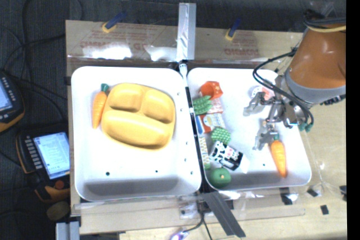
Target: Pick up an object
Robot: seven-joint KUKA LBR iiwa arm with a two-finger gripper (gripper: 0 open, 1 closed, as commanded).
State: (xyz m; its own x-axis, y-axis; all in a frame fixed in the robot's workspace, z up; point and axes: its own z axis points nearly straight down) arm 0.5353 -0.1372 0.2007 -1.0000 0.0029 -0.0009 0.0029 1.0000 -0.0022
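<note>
My gripper hangs over the right bin, its fingers spread open with bare bin floor between them. One fingertip points toward the bin's middle. The other sits just left of the top of an orange carrot, close to it or touching. Along the bin's left side lie a red toy, a green leafy piece, a small printed packet, a green dotted piece, a black-and-white box and a green round fruit.
The left bin holds a yellow divided plate with a second carrot beside its left edge. A metal bar stands behind the divider. Cables and handheld devices lie off the bench at left.
</note>
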